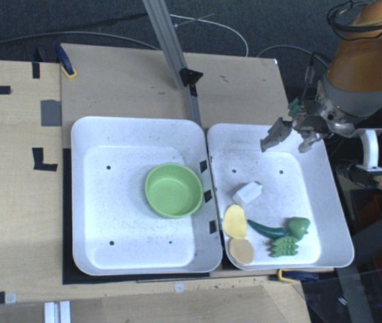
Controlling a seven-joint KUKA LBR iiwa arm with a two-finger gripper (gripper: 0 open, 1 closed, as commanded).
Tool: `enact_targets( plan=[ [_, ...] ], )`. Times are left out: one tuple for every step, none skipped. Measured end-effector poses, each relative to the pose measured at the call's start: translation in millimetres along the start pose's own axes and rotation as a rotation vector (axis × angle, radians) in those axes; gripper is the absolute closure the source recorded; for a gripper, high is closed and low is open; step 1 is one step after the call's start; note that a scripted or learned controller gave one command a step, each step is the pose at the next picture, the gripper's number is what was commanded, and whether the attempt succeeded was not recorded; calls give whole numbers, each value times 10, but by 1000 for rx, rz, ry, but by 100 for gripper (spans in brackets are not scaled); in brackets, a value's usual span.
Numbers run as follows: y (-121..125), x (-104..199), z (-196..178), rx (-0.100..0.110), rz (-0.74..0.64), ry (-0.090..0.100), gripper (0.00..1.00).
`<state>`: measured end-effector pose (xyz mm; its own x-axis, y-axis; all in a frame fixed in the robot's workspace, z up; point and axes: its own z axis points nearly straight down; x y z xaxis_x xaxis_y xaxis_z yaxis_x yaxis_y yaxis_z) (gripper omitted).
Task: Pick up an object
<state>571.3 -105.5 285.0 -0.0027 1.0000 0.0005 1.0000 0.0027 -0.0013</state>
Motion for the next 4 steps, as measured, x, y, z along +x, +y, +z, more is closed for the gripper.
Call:
enact_targets(
  plan=[
    [0, -1, -1, 0, 0, 0, 0],
    [-66, 25, 454, 4, 1, -1, 0],
    [-58, 99, 1081, 7, 1, 0, 0],
    [3, 134, 1560, 6, 1, 0, 0]
  ],
)
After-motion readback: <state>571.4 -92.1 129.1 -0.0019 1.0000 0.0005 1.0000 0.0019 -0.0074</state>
